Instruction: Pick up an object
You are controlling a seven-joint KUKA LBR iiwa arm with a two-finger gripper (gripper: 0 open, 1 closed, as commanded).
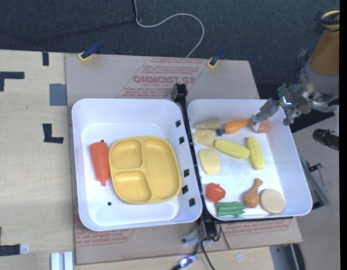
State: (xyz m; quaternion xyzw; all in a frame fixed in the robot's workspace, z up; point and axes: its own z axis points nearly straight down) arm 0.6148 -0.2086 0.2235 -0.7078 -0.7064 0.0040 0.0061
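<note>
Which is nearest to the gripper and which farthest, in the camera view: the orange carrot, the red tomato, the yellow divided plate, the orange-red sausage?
From the gripper:
1. Orange carrot, right bin, just beside it.
2. Red tomato, right bin's near-left part.
3. Yellow divided plate, middle of left bin.
4. Orange-red sausage, left bin's far-left side.

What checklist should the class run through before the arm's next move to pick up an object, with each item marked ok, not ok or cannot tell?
1. Pincer over the right bin: ok, at its upper right corner.
2. Target nearby: ok, a pinkish piece lies just below it, beside the carrot.
3. Object held between the fingers: cannot tell.
4. Neighbours leave room: not ok, the carrot and the two corn cobs lie close.
5. Left bin ready to receive: ok, the yellow tray and orange piece leave bare floor.
</note>
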